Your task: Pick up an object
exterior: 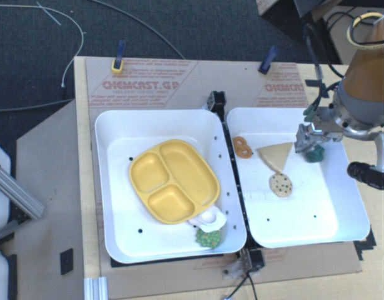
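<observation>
With the gripper (309, 144) low over a small green object (315, 154) in the right bin (317, 227), its grasp state indiscernible, an off-centre closure could knock the object aside.

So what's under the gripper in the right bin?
A small dark green object sits right below the gripper, on the floor of the right bin. The gripper covers its top, so its shape and any contact are unclear.

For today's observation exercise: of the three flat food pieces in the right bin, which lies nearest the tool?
The pale wedge, beside the tool; the pretzel and spotted cookie lie farther away.
</observation>
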